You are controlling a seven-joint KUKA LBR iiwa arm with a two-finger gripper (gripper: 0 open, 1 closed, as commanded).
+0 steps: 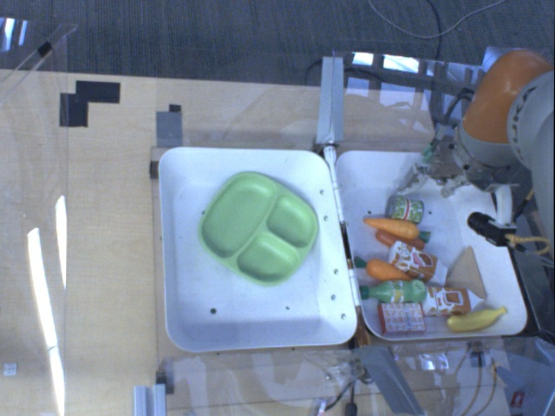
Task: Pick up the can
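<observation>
One small can (405, 209) with a green label lies on its side in the upper middle of the right-hand bin (375, 170), at the right of the frame. Just below it sits a carrot (395, 228), and lower still a second carrot (384, 270), a small carton (414, 259), a green bottle (401, 292), another carton (451, 301), a red and white packet (401, 318) and a banana (475, 320) near the bin's lower right corner. The gripper (431, 173) hovers up and to the right of the can, apart from it, its fingers spread and holding nothing. The left-hand bin (186, 319) in the frame's centre holds a green divided plate (259, 227).
</observation>
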